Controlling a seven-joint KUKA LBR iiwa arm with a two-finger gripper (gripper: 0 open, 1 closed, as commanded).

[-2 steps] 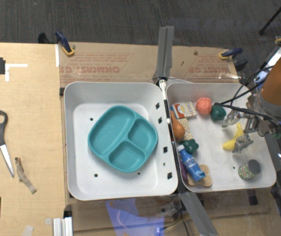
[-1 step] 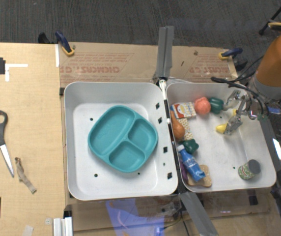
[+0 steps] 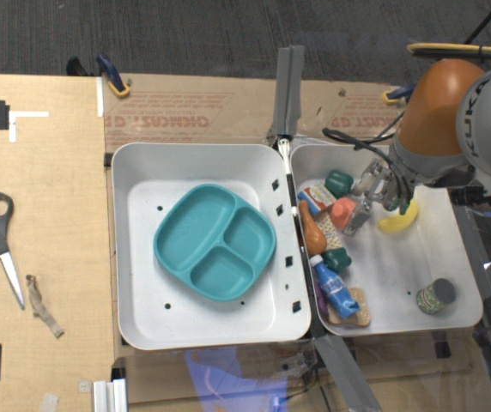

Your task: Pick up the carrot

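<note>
The carrot (image 3: 314,235) is an orange, tapered piece lying along the left wall of the right bin (image 3: 400,273), with a white and red item at its upper end. My gripper (image 3: 365,209) hangs over the upper middle of that bin, just right of a salmon-pink toy (image 3: 343,213) and about a hand's width right of the carrot. The view shows nothing held in the gripper. The grey arm with its orange band (image 3: 439,101) reaches in from the upper right.
A yellow banana (image 3: 398,221) lies just right of the gripper, and a green item (image 3: 339,181) just above and to its left. A blue bottle (image 3: 334,289), a biscuit (image 3: 354,310) and a small can (image 3: 437,296) fill the bin's lower part. The left bin (image 3: 134,299) holds a teal divided plate (image 3: 215,242).
</note>
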